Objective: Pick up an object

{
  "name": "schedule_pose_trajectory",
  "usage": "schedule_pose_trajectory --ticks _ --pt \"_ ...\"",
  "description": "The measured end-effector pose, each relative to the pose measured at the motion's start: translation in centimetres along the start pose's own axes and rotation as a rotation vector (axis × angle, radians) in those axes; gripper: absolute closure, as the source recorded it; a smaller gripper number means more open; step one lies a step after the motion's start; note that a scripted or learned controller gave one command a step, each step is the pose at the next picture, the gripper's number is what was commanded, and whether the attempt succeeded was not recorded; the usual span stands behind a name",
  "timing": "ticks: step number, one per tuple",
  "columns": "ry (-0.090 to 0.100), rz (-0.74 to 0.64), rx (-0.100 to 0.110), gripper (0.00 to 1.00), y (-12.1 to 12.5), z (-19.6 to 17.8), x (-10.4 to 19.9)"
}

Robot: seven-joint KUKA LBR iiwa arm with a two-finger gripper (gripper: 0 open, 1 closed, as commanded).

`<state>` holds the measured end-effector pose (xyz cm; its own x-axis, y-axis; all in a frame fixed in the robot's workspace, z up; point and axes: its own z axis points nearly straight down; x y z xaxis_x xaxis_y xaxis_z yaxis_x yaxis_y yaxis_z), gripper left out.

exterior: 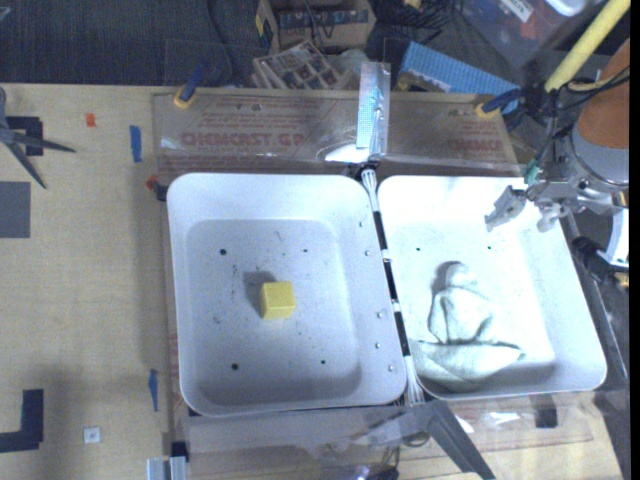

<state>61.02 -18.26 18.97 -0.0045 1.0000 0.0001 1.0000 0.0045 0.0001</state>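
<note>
Nearest us, a cloth (462, 328) lies crumpled in the right bin (570, 298); a yellow block (278, 299) sits in the left bin (200, 268). Our gripper (524, 211) hangs above the right bin's far corner, fingers spread, holding nothing.

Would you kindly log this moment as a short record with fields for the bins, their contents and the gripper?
left bin: holds a yellow block, near its middle
right bin: holds a crumpled white cloth, toward its front
gripper: above the right bin's back right corner, apart from the cloth, nothing between its fingers
arm: enters from the right
</note>
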Motion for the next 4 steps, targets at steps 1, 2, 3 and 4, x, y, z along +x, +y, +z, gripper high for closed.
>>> schedule_pose_trajectory --ticks 1,2,3,4 --pt "0.0 -0.058 -0.004 0.0 -5.1 9.8 3.2" --pt "0.0 0.409 -0.008 0.0 -6.4 10.0 6.4" --pt "0.003 0.414 -0.012 1.0 -6.3 8.9 6.2" --pt "0.001 0.527 -0.014 1.0 -12.1 10.0 7.8"
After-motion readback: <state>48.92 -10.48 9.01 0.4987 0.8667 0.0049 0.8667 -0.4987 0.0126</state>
